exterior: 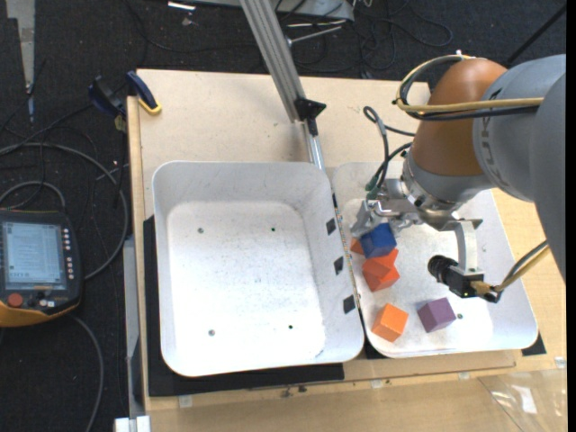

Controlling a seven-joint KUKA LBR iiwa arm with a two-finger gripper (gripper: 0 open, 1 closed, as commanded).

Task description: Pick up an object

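Observation:
The right bin [504, 327] holds several small cubes. A blue cube [379, 239] lies near the bin's left wall, touching a red-orange cube [381, 271] just in front of it. An orange cube [391, 321] and a purple cube [436, 314] lie closer to the front rim. My gripper [382, 212] hangs from the grey arm with its orange band, directly over the far edge of the blue cube. The wrist hides how the gripper meets the cube.
The left bin [164, 241] sits beside the right one, their rims meeting in the middle. A slanted metal pole [279, 61] reaches down to the bins' back edge. A black connector with cables [453, 277] hangs off the wrist over the right bin. A teach pendant [36, 264] lies off the bench's left.

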